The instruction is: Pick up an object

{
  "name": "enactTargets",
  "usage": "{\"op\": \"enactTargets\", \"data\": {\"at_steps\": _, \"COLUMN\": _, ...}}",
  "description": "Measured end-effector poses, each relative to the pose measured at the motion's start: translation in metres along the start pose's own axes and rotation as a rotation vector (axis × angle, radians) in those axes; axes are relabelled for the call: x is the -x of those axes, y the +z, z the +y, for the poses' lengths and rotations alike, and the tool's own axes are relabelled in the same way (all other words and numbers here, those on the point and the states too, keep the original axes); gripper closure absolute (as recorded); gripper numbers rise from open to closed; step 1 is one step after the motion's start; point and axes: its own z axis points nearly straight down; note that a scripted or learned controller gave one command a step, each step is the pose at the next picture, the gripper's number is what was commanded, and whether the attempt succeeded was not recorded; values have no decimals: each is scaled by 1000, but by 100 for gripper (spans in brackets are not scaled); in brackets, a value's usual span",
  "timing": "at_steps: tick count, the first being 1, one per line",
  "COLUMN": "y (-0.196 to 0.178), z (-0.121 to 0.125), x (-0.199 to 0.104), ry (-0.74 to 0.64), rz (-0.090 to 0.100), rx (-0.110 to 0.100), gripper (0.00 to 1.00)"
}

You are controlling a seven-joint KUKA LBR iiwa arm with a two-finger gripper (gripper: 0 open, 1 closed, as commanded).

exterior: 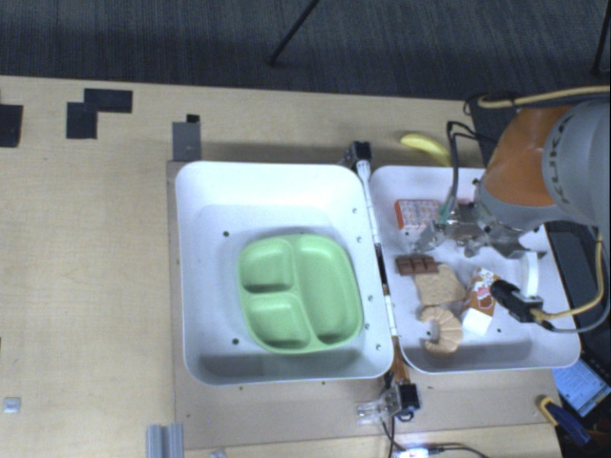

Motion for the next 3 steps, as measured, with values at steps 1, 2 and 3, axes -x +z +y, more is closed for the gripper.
{"op": "enactTargets", "data": {"at_steps": 1, "y": -11, "z": 2, "x": -1, "ry": -1, "rz": 0, "rx": 4, "gripper": 100}}
{"op": "enactTargets", "data": {"at_steps": 2, "y": -11, "z": 1, "x": -1, "ry": -2, "rz": 0, "rx": 3, "gripper": 0}}
{"op": "enactTargets", "data": {"at_steps": 3, "y": 11, "z": -53, "x": -30, "ry": 3, "rz": -1, "rx": -3, "gripper": 0}}
